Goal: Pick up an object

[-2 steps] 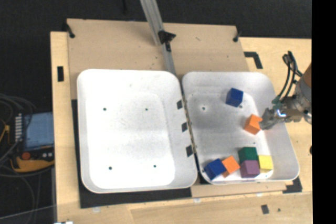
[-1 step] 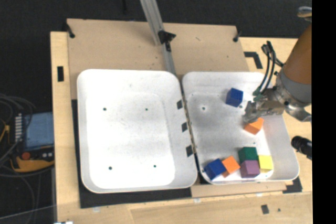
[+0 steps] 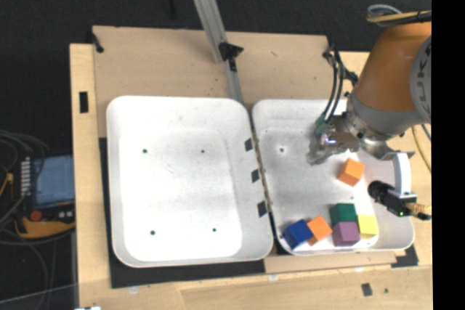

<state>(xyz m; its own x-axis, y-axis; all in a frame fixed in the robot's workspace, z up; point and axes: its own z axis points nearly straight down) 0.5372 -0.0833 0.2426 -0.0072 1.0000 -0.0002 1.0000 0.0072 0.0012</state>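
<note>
Several small blocks lie in the right bin point(image 3: 290, 123). An orange block point(image 3: 351, 172) sits alone near the bin's middle right. Along the front edge lie a blue block point(image 3: 297, 232), a second orange block point(image 3: 319, 228), a purple block point(image 3: 346, 232), a green block point(image 3: 344, 213) and a yellow block point(image 3: 368, 226). My gripper point(image 3: 320, 147) hangs over the right bin's middle, just left of and above the lone orange block, apart from it. Nothing shows between its fingers.
The left bin point(image 3: 182, 178) lies beside the right one, joined by dark clips along the shared edge. A slanted metal pole point(image 3: 207, 7) rises behind the bins. Cables and a blue box point(image 3: 51, 181) sit off the bench at the left.
</note>
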